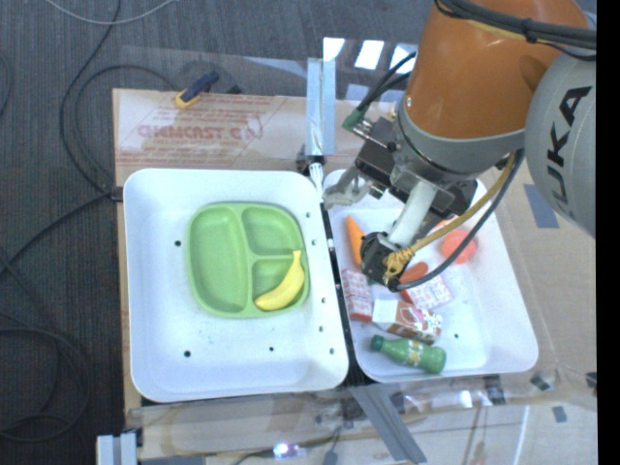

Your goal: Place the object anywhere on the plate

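A green divided plate lies in the left white bin. A yellow banana rests in the plate's lower right compartment. My gripper hangs over the far left corner of the right bin, near the wall between the bins. It is apart from the banana and the plate. Just below it lies an orange carrot. The arm's bulk hides the back of the right bin.
The right bin holds a green bottle on its side, red-and-white snack packets, a brown packet and an orange-red toy. A metal post stands behind the bins. Cardboard lies behind the left bin.
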`<control>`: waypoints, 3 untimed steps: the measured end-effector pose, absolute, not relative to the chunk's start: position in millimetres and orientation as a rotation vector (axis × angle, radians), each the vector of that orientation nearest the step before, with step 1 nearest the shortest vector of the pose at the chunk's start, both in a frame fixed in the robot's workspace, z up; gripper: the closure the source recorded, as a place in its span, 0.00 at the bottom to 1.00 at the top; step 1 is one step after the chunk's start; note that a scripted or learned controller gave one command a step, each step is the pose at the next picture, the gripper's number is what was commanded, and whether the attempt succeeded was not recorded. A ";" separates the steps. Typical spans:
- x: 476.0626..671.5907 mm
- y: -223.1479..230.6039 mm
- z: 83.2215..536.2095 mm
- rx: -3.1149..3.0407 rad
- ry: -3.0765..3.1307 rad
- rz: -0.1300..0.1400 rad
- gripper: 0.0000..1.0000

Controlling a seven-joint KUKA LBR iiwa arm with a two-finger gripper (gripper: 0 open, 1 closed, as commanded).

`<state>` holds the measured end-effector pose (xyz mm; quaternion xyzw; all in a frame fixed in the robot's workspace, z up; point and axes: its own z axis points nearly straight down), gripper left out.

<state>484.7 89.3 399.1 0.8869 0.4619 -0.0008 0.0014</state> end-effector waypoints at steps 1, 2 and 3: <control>484.7 89.5 399.0 2.784 1.450 -0.003 0.00; 484.3 100.1 433.8 2.545 1.839 -0.004 0.00; 484.3 100.0 433.6 2.545 1.839 -0.005 0.00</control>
